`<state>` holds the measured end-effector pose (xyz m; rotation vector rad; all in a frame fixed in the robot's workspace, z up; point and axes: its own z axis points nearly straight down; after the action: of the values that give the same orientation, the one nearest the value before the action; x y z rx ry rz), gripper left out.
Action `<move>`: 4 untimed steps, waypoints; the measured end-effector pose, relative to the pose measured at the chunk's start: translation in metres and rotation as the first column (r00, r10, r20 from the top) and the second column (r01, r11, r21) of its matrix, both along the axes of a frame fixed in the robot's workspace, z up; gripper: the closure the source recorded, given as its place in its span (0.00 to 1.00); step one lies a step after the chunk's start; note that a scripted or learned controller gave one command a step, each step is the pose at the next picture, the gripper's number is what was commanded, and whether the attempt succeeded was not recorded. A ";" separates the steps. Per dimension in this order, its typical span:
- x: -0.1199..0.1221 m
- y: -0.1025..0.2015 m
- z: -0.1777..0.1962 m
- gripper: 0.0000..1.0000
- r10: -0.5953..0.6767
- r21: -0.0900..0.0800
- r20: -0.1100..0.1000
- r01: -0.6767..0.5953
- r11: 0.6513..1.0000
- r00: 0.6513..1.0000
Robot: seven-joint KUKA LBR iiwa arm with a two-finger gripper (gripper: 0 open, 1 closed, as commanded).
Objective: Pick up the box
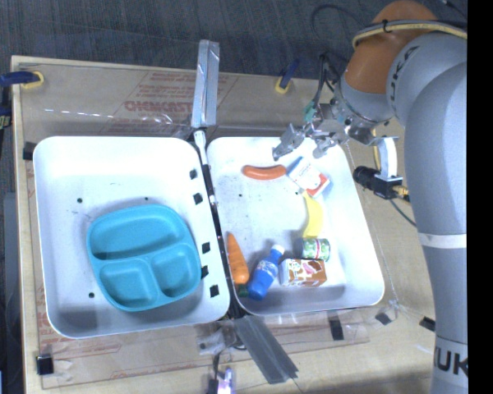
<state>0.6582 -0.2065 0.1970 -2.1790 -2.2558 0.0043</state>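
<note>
Box (303,272) at right bin's near edge, tool (304,142) released, well apart above far edge

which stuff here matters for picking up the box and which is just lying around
Job:
box, low in the right bin
gripper, over that bin's far end

Lying about:
sausage
banana
carrot
blue bottle
small can
blue tray

The grey robot arm with its orange band (427,97) is cut off by the picture's right side and bottom edge. The print on the small brown carton box (302,272) is too small to read. A small white and red packet (308,176) sits partly under the metal two-finger gripper (304,142), its shape unclear.
</note>
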 end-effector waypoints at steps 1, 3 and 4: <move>0.000 -0.001 0.027 0.00 0.006 -0.001 0.001 -0.006 1.000 1.000; 0.000 -0.003 0.049 0.00 0.003 0.000 0.001 -0.003 1.000 1.000; 0.000 -0.001 0.010 0.00 0.004 -0.001 0.000 -0.004 1.000 1.000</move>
<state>0.6580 -0.2078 0.2074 -2.1746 -2.2606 0.0051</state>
